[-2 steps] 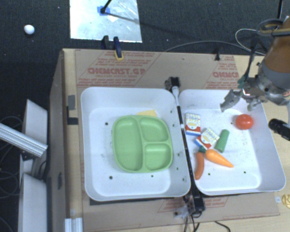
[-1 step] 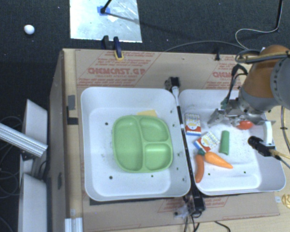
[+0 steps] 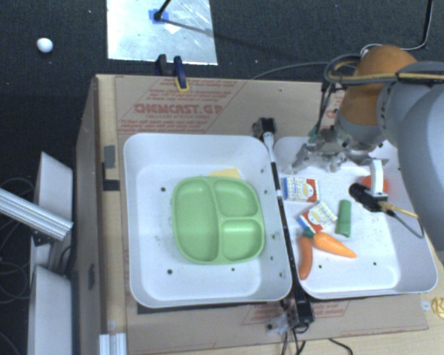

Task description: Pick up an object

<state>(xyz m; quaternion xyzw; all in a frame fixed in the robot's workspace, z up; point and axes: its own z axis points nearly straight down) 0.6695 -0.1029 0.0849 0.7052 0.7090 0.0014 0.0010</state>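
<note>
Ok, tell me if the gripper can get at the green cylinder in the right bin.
Probably yes: nothing lies on the green cylinder, and the gripper hangs over the same right bin, toward its far end.

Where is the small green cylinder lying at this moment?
In the camera view, the green cylinder lies near the middle of the right bin, just beyond the orange carrot and right of a small packet.

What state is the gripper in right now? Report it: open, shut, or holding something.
Gripper: cannot be told from this view; it hangs over the far left corner of the right bin.
</note>
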